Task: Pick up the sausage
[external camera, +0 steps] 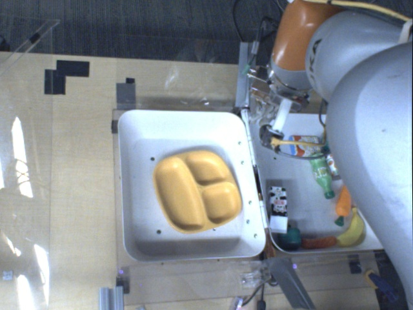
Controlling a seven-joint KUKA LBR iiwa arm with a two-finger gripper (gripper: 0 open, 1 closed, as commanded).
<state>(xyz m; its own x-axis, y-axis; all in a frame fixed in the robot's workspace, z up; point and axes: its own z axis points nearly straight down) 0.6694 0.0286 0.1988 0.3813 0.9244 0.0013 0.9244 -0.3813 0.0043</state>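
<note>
The sausage (319, 242) is a short reddish-brown link lying along the near wall of the right bin (303, 173), between a dark green round thing (291, 237) and a banana (352, 232). My gripper (266, 113) hangs below the orange band at the far left corner of that bin, close to the wall between the two bins. It is far from the sausage and nothing shows in its grasp. The grey arm covers the bin's right side.
Also in the right bin are a green bottle (321, 175), an orange carrot (344, 201), a flat orange-and-white packet (303, 144) and a small white box with dark print (278, 203). The left bin (135, 173) holds a yellow divided tray (195, 190).
</note>
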